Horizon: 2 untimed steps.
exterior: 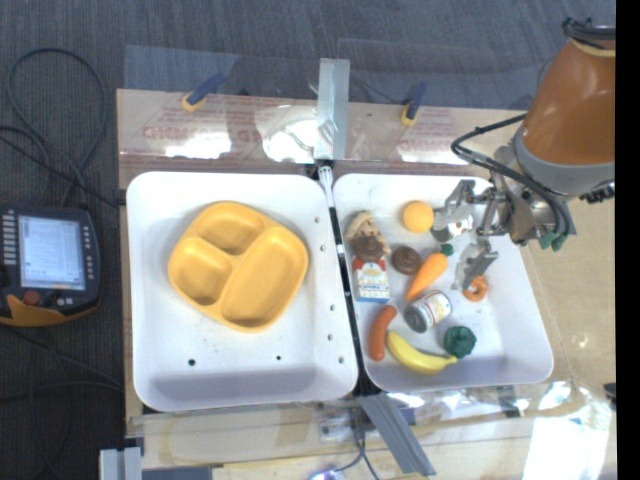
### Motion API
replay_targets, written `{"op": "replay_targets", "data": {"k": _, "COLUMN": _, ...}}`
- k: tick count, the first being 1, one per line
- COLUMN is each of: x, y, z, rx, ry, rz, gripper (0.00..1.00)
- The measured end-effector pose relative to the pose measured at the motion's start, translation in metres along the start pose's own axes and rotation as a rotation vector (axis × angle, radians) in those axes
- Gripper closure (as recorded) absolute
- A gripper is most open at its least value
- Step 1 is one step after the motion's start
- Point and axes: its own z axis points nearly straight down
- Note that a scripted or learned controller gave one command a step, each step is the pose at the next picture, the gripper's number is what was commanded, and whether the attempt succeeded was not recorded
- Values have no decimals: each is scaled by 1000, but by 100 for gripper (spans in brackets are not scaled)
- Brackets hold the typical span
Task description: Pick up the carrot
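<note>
The carrot (pixel 428 274) lies tilted in the middle of the right bin (pixel 520 318), its tip pointing down-left toward a small can (pixel 430 312). My gripper (pixel 463 247) hovers just right of the carrot's thick end, over the bin's upper right part. Its fingers (pixel 479 264) stand apart, open, with nothing between them. The carrot lies free, close to the gripper but not inside it. The orange-banded arm (pixel 575 98) comes in from the upper right.
Around the carrot lie an orange ball (pixel 417 216), a brown donut (pixel 405 259), a muffin (pixel 367 236), a carton (pixel 372 281), a sausage (pixel 378 332), a banana (pixel 420 356), a green broccoli (pixel 460 341) and a small orange piece (pixel 476 289). A yellow divided plate (pixel 237 264) sits in the left bin (pixel 160 368).
</note>
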Motion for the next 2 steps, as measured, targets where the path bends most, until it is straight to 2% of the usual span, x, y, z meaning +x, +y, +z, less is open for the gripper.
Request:
{"op": "replay_targets", "data": {"k": 1, "x": -34, "y": -24, "z": 153, "rx": -2, "ry": 3, "rz": 132, "gripper": 0}}
{"op": "replay_targets", "data": {"k": 2, "x": -27, "y": -20, "z": 182, "rx": -1, "ry": -7, "rz": 262, "gripper": 0}}
